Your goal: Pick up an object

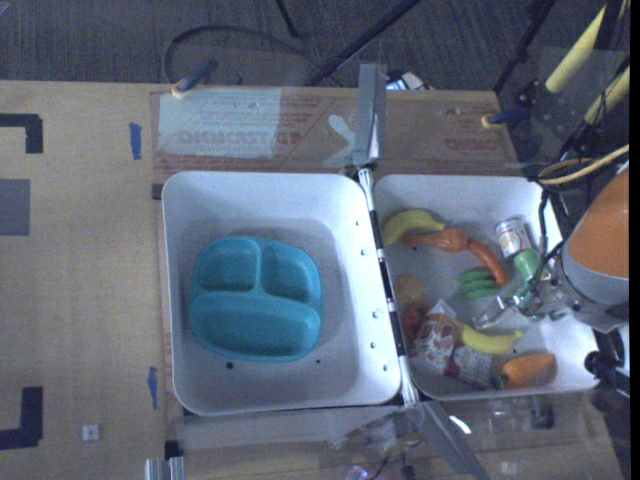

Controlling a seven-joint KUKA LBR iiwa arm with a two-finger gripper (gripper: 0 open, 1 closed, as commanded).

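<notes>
Pincer (497,313) low in right bin (560,383) — grip state impossible to tell. Just beside: banana (490,339) below, snack packet (435,340) left, green toy (478,283) above, carrot (528,368) below-right.

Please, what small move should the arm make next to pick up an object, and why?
Probably a short descent. The gripper hangs in the right bin, above the clutter, close to the lower banana and the green toy. Nothing appears between its fingers yet, so lowering onto the nearest item seems sensible.
</notes>
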